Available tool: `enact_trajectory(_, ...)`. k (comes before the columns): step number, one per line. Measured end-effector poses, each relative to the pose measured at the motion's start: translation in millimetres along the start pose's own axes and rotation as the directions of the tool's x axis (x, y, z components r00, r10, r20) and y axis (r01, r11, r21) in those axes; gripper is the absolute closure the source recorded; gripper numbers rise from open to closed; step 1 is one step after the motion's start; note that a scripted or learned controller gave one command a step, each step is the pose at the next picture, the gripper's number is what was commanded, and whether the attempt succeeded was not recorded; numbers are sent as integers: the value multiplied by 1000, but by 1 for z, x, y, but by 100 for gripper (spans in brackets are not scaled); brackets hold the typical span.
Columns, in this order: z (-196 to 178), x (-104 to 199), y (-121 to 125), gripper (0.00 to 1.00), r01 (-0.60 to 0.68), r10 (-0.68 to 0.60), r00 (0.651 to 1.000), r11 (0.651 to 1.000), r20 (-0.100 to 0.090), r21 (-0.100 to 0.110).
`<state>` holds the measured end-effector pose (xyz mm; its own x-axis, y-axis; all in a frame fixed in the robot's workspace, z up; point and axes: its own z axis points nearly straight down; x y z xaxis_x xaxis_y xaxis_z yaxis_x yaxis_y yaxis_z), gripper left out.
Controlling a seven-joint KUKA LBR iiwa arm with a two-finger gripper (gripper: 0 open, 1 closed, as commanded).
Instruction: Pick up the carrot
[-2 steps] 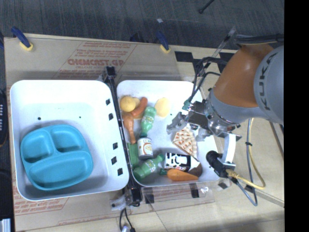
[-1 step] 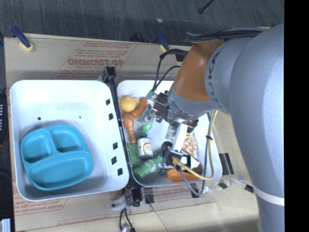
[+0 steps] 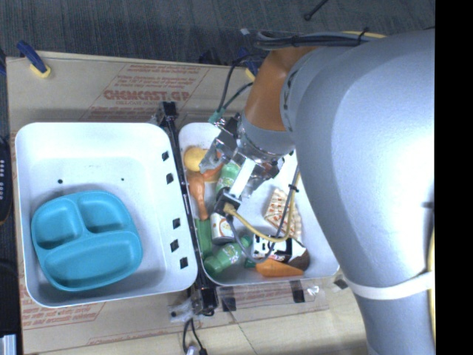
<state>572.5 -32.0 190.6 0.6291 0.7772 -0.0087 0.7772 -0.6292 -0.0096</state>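
- The grey arm (image 3: 369,146), an orange band (image 3: 270,87) above its wrist, reaches in from the right and bends down over the right-hand bin (image 3: 194,135), its bulk covering most of that bin.
- The hand (image 3: 235,170) hangs low among the clutter at the bin's left side; whether it is spread or closed cannot be told, nor whether it grips anything.
- Two shallow white bins sit side by side on the desk (image 3: 133,87); the left bin (image 3: 89,143), well away from the hand, carries one blue divided tray (image 3: 85,239).
- One carrot (image 3: 198,189), a pale orange piece, lies just left of the hand and slightly nearer the camera, along the bin's left wall.
- One yellow item (image 3: 194,156) rests just beyond the carrot, beside the hand.
- Two green bottle-like objects are visible: one (image 3: 229,174) at the hand itself, one (image 3: 225,257) toward the bin's near edge.
- A second orange object (image 3: 277,268) lies at the near edge, well apart from the hand.
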Motion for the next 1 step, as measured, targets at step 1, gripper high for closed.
enact_trajectory(1,0,60,5,0,-182,182,983,983,-3,1)
